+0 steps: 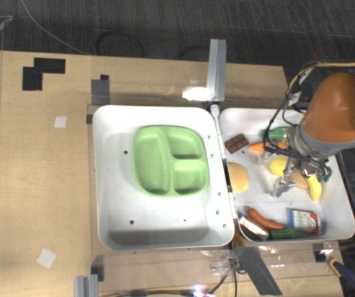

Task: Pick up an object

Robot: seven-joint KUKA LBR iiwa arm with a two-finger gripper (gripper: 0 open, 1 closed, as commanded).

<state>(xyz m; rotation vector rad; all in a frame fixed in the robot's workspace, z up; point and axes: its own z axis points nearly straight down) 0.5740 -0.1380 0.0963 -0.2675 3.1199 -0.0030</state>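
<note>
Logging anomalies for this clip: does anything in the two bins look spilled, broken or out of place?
Nothing stands out. The green divided tray lies flat in the left bin. The toy foods lie loosely scattered in the right bin, with the hand low among them.

1. Light is bright and even, falling from above onto the tabletop (35, 184).
2. A glare patch burns out detail just beyond the far edge of the bins, beside the metal post (216, 67).
3. The left bin (112, 166) shows a soft grey shadow along its near inner wall.
4. The green tray (168, 159) has gentle shading in its compartments.
5. The dark floor at the far side looks dim and grainy.
6. Focus is slightly soft overall; small items in the right bin (344, 224) blur together beneath the arm (335, 110).
</note>
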